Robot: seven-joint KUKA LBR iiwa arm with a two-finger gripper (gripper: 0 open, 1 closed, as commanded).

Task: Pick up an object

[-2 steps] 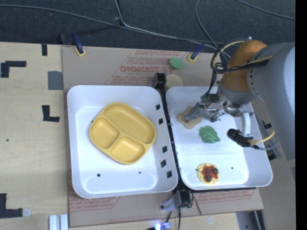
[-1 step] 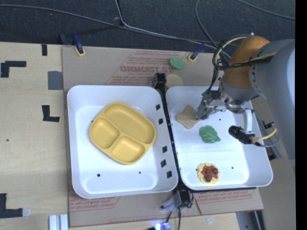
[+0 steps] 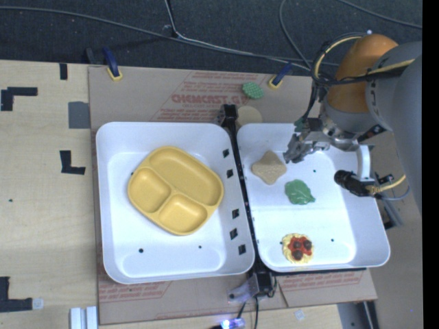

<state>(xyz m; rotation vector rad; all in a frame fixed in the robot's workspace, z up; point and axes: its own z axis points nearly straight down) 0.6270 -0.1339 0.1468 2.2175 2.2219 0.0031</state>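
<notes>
My tool hangs over the upper part of the right bin, its dark tips close above the white floor and just right of the tan piece. The tips are small and merge with the wrist hardware, so I cannot tell whether they are spread or pressed together; nothing shows between them. My arm is cut off at the right edge, with a rounded orange band above the grey wrist and thin cables looping round it.

The tan piece is a flat, irregular slab with blunt corners and a matte, bread-like surface, lying near the divider between the bins. Near it, toward the front, lies a green lump, crinkled like a leaf, apart from the tan piece. At the front of the same bin sits a small yellow round topped with red and dark specks; its detail is too fine to resolve.

The left bin carries a yellow tray of smooth plastic, with three shallow compartments and rounded corners, turned at a slant.

On the table behind the bins lies a small green ridged item, hard to identify. A black clip at the divider's far end partly covers a pale disc.
</notes>
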